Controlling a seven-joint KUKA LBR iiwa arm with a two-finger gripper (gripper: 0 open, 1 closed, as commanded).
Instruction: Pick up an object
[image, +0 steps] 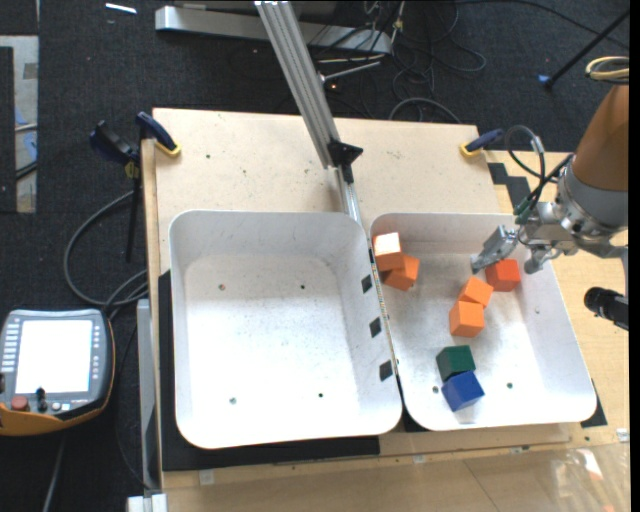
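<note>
My gripper (512, 260) hangs over the back right of the right bin (570, 345). Its two grey fingers (488, 256) stand apart, and a red-orange block (504, 275) lies low between them on the bin floor. The fingers look wider than the block and do not visibly press on it. Two orange blocks (477, 292) (466, 318) lie just left and in front of it. A white block (387, 243) sits against another orange block (402, 271) at the bin's back left. A green block (456, 360) touches a blue block (462, 390) near the front.
The left bin (200, 300) stands beside the right one, sharing a raised middle rim (380, 320). A slanted metal bar (305, 85) runs down to that rim at the back. Clamps (155, 135) (482, 143) sit on the bench's back corners. A pendant (55, 372) lies at far left.
</note>
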